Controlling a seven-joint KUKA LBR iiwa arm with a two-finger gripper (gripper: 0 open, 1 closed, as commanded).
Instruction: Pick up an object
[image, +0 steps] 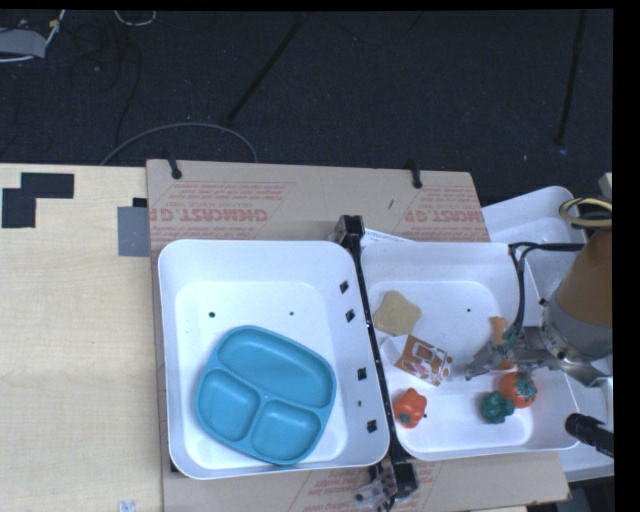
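Left of the divider, you have a blue tray (265, 395). Right of it lie a tan piece (397, 313), orange toy (409, 407) and teal toy (495, 407), loose for picking. The claw (487, 361) hovers nearby; its opening can't be judged.

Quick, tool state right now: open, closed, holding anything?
Tool: low in the right-hand white bin, near the small orange-red toy; whether it is open, closed or holding anything cannot be told.
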